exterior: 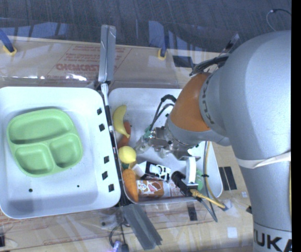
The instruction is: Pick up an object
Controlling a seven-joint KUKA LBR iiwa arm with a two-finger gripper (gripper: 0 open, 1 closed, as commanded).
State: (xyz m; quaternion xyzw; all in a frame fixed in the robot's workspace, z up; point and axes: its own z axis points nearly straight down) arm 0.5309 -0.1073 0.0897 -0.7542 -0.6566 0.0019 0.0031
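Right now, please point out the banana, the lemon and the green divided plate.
banana (120, 118): camera view, middle of its curved yellow body.
lemon (127, 154): camera view, centre of its round yellow surface.
green divided plate (38, 126): camera view, floor of its large upper compartment.

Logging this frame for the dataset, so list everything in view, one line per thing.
left bin: 1, white, left half of the bench
divided plate: 1, light green, three compartments, lying in the left bin
right bin: 1, white, beside the left bin
banana: 1, yellow, near the right bin's left wall
lemon: 1, yellow, below the banana
carrot: 1, orange, front left corner of the right bin
packet: 1, brown with white label, beside the carrot
arm: 1, grey with orange band, reaching in over the right bin
gripper: 1, grey, low in the right bin beside the lemon
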